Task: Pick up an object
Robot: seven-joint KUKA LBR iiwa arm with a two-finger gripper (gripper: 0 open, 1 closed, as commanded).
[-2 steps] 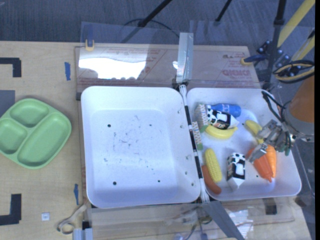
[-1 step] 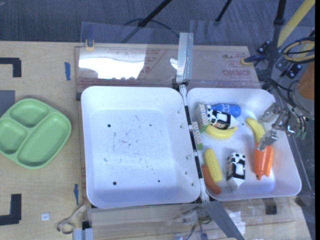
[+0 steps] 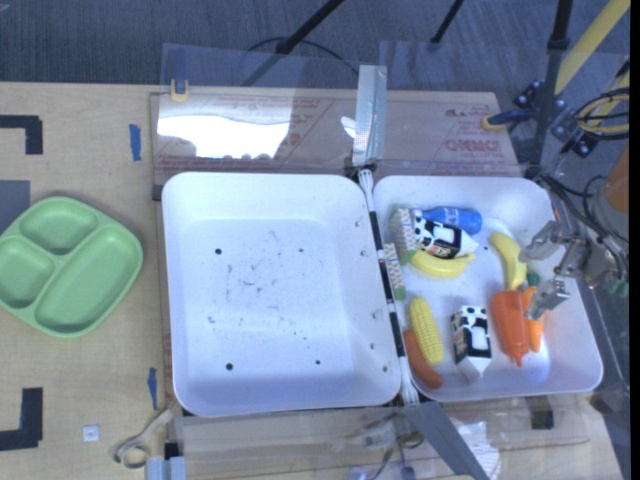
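Your claw (image 3: 548, 290) hangs low over the right bin (image 3: 575, 368), coming in from its right edge, and you cannot tell from this slanted look how wide it stands or whether it has anything in its grip. Just below and to its left lies the carrot (image 3: 512, 326), its long axis running roughly up and down the bin, its upper end touching or nearly touching the claw tip. That is the nearest pick: a short drop down and slightly left, with the grip set across the carrot's width. Beside the carrot to the left stands a cow-print carton (image 3: 471, 340); the banana (image 3: 508, 258) curves above it. Further left you have the corn (image 3: 427, 330), and a blue bottle (image 3: 447, 218) near the top. The left bin (image 3: 190, 208) sits well apart, as does the green tray (image 3: 66, 265) on the surface (image 3: 60, 408).
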